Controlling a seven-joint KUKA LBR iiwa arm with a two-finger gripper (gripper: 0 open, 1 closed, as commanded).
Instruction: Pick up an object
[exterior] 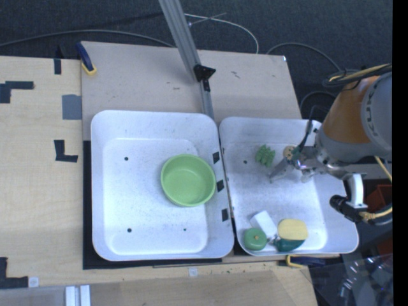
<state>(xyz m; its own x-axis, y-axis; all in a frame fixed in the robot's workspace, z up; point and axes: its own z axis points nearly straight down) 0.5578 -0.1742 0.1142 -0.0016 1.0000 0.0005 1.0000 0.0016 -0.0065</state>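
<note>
Gripper [285, 166] low over right bin [331, 234], fingers spread and released, nothing between them; small green object [265, 154] just left of the fingertips, apart from them. Green round piece [255, 239], white block [264, 222] and yellow piece [292, 229] clustered at near edge. Green bowl [188, 180] in left bin [127, 234]

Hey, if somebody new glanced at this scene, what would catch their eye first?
Probably the green bowl, sitting alone in the left bin. Next, the grey and orange arm reaching in from the right, its gripper low over the right bin beside a small green object. A cluster of small items lies along that bin's near edge.
</note>
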